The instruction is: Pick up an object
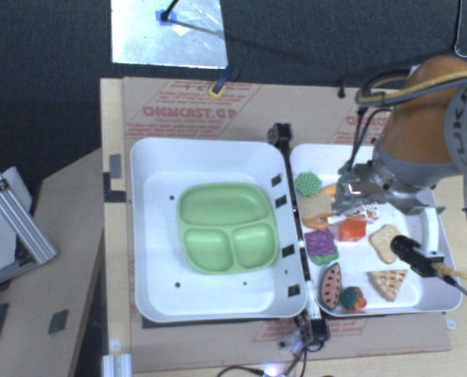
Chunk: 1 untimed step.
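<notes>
Dark carpet floor (45, 61) surrounds a pale wooden bench (72, 234), with a shiny metal sheet (169, 22) lying beyond it

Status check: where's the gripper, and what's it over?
Gripper low in right bin, among toy food. Orange piece just below it, purple piece beside that. No object seen held. Green tray in left bin, untouched.

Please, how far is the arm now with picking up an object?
Done: the gripper is down in the right bin, among the toy foods near the orange piece. In hand: no object shows between its fingers. Left: grasping and lifting one. The green tray sits in the left bin.
</notes>
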Available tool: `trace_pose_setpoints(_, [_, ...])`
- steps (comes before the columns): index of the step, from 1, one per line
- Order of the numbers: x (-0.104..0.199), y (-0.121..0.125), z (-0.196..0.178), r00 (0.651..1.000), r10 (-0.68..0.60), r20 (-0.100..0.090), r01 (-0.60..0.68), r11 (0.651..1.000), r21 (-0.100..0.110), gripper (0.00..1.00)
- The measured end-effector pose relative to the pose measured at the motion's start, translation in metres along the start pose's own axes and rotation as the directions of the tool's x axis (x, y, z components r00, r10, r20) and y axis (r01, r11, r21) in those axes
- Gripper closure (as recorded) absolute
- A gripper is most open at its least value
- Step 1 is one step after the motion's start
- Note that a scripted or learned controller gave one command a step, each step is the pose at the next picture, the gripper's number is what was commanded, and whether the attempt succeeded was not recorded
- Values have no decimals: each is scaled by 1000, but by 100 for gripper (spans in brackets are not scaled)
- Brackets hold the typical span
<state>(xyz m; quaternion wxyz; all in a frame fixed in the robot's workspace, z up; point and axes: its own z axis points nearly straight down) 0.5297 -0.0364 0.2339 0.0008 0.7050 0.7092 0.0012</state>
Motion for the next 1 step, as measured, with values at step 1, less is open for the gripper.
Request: trace_pose_setpoints(1, [-2, -2, 0, 1000, 3, 0, -3, 1000, 2, 100])
